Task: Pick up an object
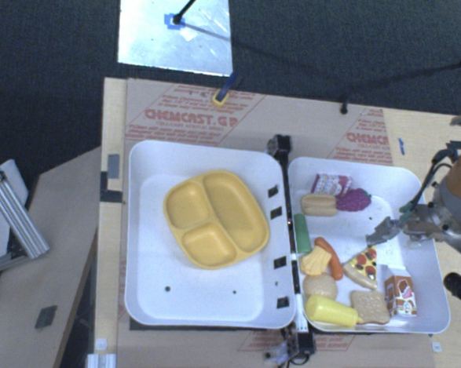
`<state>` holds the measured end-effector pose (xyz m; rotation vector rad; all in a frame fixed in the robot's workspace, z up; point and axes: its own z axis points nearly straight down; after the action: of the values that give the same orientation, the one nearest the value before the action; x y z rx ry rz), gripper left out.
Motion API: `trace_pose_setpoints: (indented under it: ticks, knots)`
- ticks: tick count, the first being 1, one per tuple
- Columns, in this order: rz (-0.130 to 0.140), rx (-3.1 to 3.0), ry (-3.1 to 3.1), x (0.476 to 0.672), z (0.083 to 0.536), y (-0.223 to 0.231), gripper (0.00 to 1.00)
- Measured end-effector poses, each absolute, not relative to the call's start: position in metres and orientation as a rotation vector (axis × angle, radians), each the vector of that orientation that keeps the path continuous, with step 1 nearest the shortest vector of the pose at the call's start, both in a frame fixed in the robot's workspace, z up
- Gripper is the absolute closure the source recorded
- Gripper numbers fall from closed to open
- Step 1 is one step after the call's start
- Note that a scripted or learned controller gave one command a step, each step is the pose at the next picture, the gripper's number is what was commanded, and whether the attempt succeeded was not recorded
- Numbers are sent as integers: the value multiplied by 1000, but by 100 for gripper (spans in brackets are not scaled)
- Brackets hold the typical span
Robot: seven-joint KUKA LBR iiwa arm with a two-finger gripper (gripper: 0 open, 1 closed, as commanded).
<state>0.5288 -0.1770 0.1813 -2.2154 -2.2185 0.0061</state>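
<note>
My hand (384, 232) hovers over the right white bin (408, 182), just above the toy pizza slice (361, 268); I cannot tell its state from here. Around it lie a purple grape bunch (354, 200), an orange carrot (329, 256) and a yellow corn cob (330, 310). The left white bin (144, 236) holds a yellow three-compartment plastic plate (215, 217).

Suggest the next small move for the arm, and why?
Probably lower the pincer toward the pizza slice. It hangs over the right bin with nothing seen between its fingers, and the slice lies just below it in the camera view, closest of the toy foods.
</note>
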Motion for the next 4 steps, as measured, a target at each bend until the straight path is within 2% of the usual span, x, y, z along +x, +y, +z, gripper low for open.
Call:
trace_pose_setpoints:
  ticks: [1,3,4]
  knots:
    - [-1,-2219,-2226,531,185,-177,0]
    - [-2,-2220,-2222,525,90,-177,0]
    - [-9,-2227,-2229,528,105,-178,100]
